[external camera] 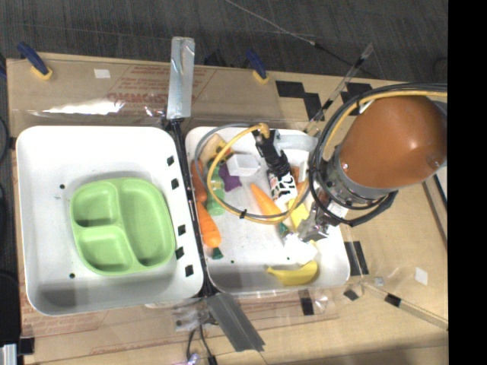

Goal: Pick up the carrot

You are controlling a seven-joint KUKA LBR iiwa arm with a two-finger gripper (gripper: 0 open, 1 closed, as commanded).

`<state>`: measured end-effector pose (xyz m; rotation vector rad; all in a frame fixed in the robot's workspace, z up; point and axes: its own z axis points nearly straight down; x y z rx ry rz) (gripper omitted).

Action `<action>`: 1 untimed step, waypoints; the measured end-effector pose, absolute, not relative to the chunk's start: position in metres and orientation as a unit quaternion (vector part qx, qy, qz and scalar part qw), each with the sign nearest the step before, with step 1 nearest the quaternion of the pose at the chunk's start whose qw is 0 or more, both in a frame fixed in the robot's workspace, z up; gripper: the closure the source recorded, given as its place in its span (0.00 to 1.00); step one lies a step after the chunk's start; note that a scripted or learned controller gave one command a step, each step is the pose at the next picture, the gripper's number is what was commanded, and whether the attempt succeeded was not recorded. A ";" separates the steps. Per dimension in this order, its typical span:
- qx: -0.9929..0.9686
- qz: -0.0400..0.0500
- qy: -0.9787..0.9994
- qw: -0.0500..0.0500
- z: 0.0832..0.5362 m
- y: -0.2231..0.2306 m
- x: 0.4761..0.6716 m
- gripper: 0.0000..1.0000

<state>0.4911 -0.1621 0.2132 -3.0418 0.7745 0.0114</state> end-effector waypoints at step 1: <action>-0.969 0.002 0.246 0.002 0.214 -0.161 0.492 0.00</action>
